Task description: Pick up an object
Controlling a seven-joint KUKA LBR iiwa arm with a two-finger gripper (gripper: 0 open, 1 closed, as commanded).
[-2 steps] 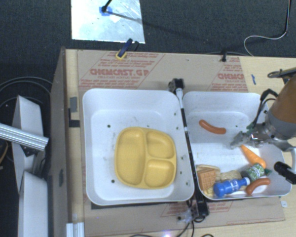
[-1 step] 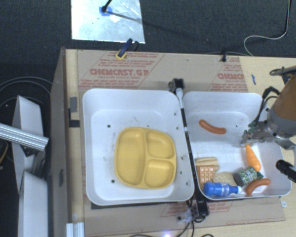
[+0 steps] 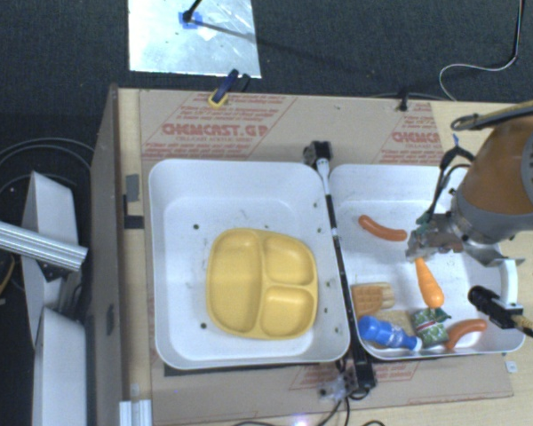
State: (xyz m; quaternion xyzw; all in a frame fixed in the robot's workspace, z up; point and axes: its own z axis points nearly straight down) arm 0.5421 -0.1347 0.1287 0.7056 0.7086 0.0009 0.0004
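While the gripper (image 3: pixel 429 242) hangs over the right bin (image 3: pixel 386 185), its tip sits just above the upper end of a carrot (image 3: pixel 428 283), which lies tilted on the bin floor near the right wall, orange and pointing down toward the front edge. Whether the tip touches the carrot cannot be told, nor can it be told how the end effector is set, since its tip is a blurred grey mass from this angle.

Just up and left of the gripper, a hot dog (image 3: pixel 383 230) lies near the middle of the same bin. Along the front edge of the right bin sit several more things: a tan waffle-like piece (image 3: pixel 372 296) toward the front left corner, a blue toy (image 3: pixel 382 332) just below it, a green-and-white item (image 3: pixel 430 326) touching the carrot's lower end, and a second sausage (image 3: pixel 466 331) toward the front right corner.

Behind the gripper, the arm (image 3: pixel 511 180) with its orange band enters over the bin's right wall.

Across the divider, the left bin (image 3: pixel 186 193) carries a yellow sectioned plate (image 3: pixel 262 283), resting at the middle toward the front.
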